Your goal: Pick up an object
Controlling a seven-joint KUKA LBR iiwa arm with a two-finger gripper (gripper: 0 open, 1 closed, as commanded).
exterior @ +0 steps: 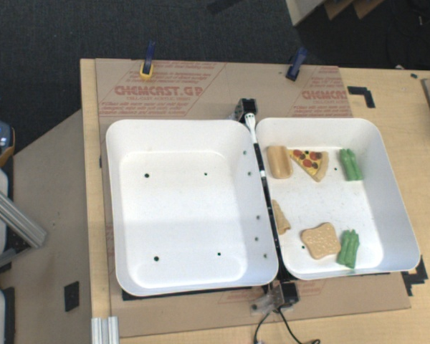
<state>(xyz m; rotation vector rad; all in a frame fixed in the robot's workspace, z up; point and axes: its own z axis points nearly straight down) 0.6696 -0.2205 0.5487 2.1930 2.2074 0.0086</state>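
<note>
Toy food is waiting in the right bin (pixel 391 192) of two white bins that are sitting side by side on a cardboard-covered bench (pixel 201 84), while the left bin (pixel 118 192) is lying beside it, the two touching along their inner walls. In the camera view, a bread roll (pixel 278 161) is lying near the right bin's far left corner, with a pizza slice (pixel 309 162) just beside it and a green vegetable (pixel 350 165) lying further along toward the far right corner. A slice of toast (pixel 320 240) is resting near the near edge, with a second green vegetable (pixel 347 249) touching or almost touching its right side, and a small tan piece (pixel 279 217) is lying tight against the left wall. Two clamps (pixel 148 67) are gripping the bench's far edge. For the pick, the pizza slice or the first green vegetable is looking like the safest choice, since each has bare floor around it. The tan piece is leaving little room on the wall side. The toast and its green neighbour are crowding each other, so closing there is risking a push rather than a hold. Coming straight down over the middle of the chosen piece, with the jaws spanning its narrow width, is likely the cleanest approach, as these flat pieces are offering little height to catch. The state of the gripper and the arm's pose cannot be told from these pictures.
</note>
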